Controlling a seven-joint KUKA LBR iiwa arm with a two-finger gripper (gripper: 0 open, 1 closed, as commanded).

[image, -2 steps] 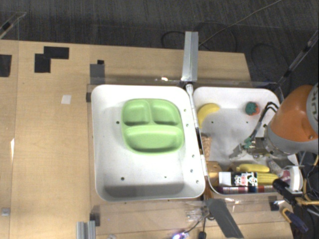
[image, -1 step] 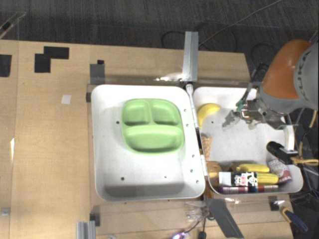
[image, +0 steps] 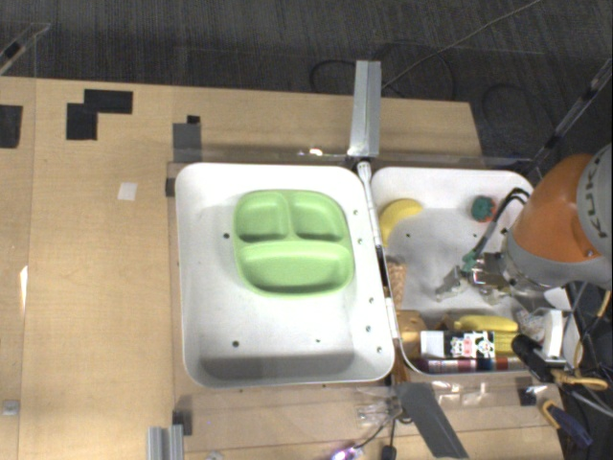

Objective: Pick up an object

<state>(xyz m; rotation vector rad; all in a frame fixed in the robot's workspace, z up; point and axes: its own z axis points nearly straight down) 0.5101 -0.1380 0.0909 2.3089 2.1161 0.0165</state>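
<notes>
Robot gripper (image: 458,278) hovers low in the right bin (image: 436,220), finger spread indiscernible, apparently positioned to grasp among 3 nearby items; green tray (image: 292,241) fills the left bin (image: 206,276).

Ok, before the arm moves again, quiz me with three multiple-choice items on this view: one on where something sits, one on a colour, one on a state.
1. Where does the green divided tray lie?
A. in the left bin
B. in the right bin
C. on the bare bench

2. What colour is the rounded object at the right bin's far left corner?
A. blue
B. yellow
C. red

3. How does the green divided tray lie?
A. tipped up against the bin wall
B. flat, hollows facing up
C. stacked on the marker

Answers:
1 A, the tray rests on the floor of the left bin.
2 B, it is plainly yellow against the white floor.
3 B, its three compartments face the camera and nothing lies under it.
</notes>
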